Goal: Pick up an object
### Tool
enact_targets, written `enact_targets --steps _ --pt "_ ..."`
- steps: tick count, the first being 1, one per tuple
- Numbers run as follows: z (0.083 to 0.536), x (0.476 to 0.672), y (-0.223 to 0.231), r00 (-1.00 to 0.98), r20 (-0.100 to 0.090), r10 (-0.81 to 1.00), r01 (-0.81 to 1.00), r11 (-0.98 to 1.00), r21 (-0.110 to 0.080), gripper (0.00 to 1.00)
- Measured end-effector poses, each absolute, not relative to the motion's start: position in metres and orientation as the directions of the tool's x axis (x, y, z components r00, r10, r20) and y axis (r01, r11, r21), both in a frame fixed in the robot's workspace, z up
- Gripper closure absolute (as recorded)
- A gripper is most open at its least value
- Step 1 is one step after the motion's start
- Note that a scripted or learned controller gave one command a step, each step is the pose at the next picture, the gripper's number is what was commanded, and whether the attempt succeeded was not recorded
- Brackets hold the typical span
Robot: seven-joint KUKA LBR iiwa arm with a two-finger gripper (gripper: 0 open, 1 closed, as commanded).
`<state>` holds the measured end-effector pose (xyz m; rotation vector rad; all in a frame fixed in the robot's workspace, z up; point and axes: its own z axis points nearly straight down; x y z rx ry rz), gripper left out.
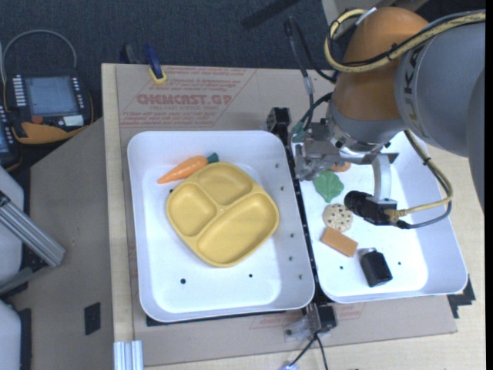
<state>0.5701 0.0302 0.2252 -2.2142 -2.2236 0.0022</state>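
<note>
— What do we see under the arm (pixel 400 75)?
— A green lump (pixel 330 185) in the right bin (pixel 431 276), below the claw (pixel 323 160); we can't tell its grip.

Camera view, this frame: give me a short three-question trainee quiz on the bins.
1. True or false: the yellow three-compartment plastic plate lies in the left white bin.
2. What touches the plate's upper-left edge? A) orange toy carrot B) black block C) round speckled cookie
3. Which item lies nearest the gripper?

Key: 1 true; 2 A; 3 the green leafy toy, in the right white bin.
</note>
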Motion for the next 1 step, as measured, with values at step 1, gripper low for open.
enact_targets --steps 1 --pt "0.2184 0.5694 0.0841 -0.005 0.001 1.0 1.0 0.005 -0.003 1.0"
